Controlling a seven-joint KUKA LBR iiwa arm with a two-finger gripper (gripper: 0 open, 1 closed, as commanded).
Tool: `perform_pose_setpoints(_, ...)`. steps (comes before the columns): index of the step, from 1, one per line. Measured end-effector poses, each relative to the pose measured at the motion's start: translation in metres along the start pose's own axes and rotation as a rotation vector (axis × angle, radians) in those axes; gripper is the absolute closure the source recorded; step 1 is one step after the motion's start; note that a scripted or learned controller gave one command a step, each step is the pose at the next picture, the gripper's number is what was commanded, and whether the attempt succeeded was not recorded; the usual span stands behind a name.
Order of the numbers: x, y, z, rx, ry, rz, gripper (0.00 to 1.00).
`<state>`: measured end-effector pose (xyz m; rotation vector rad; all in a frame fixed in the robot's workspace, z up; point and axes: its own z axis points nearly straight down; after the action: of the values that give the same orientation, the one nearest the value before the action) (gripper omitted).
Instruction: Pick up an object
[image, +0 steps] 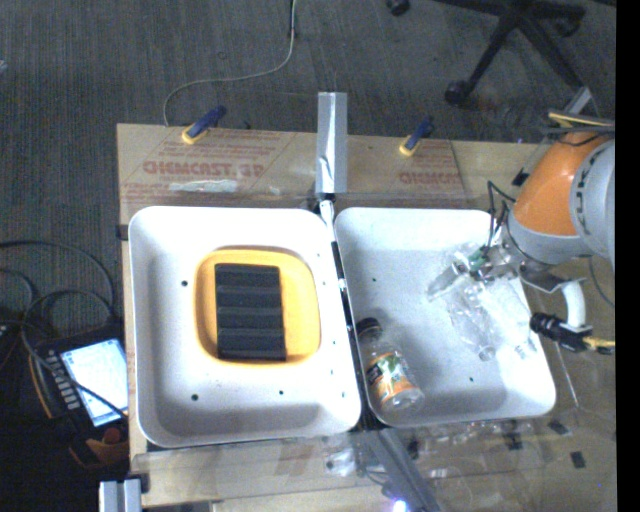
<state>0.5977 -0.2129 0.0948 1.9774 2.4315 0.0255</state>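
A small clear bottle (388, 372) with an orange label and a black cap lies on its side in the near left corner of the right bin (420, 240). A yellow tray-shaped object (258, 307) with a black ribbed insert rests flat in the middle of the left bin (160, 300). My gripper (478, 305) hangs low over the right half of the right bin, to the right of the bottle and apart from it. Nothing can be seen held in it.
The grey arm with its orange band (560, 195) reaches in over the right bin's far right corner. A grey post (331, 140) stands behind the seam between the bins. Two clamps sit at the board's far edge.
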Motion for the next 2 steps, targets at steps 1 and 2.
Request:
perform_pose_setpoints(1,0.0003,0.0284,0.0024,0.007,-0.004,0.104,0.0)
perform_pose_setpoints(2,0.0002,0.029,-0.0076,0.008,-0.009,0.103,1.0)
